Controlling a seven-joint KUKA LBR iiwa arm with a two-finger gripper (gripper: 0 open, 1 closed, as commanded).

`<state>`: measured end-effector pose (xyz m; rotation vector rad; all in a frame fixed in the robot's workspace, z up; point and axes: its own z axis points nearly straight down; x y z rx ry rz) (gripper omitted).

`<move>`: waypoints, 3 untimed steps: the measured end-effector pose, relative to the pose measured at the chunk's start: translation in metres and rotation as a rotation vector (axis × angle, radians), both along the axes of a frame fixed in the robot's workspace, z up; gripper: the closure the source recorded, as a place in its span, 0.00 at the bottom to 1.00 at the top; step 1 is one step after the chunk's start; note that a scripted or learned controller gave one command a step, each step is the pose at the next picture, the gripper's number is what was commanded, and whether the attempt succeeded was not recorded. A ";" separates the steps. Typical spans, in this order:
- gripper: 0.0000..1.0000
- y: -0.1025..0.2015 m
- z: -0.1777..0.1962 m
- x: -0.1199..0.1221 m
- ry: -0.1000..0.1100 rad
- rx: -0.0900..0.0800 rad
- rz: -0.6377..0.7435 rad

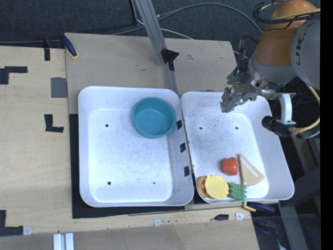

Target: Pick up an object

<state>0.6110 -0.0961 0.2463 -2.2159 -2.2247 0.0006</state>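
A blue bowl (pixel 153 117) sits upright at the left bin's far edge. A red piece (pixel 230 165), tan wedge (pixel 250 172), yellow disc (pixel 216 186) and green item (pixel 237 191) cluster in the right bin's near corner.

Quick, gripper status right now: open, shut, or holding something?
Gripper: cannot be told from this view; it hangs over the far end of the right bin, nothing visibly held.

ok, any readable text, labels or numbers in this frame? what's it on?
No fully readable text in this view.
Arm: dark letters on the grey casing at the frame's right edge, cut off and blurred, not legible.
Blue bowl, left bin, right bin: no markings.
Toy items in the right bin's near corner, red, yellow, green, tan: no print visible.
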 end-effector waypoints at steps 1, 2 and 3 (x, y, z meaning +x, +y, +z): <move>1.00 0.050 0.001 0.003 -0.001 0.000 0.000; 1.00 0.107 -0.006 0.003 0.000 0.000 0.001; 1.00 0.156 0.000 -0.006 -0.001 0.000 0.000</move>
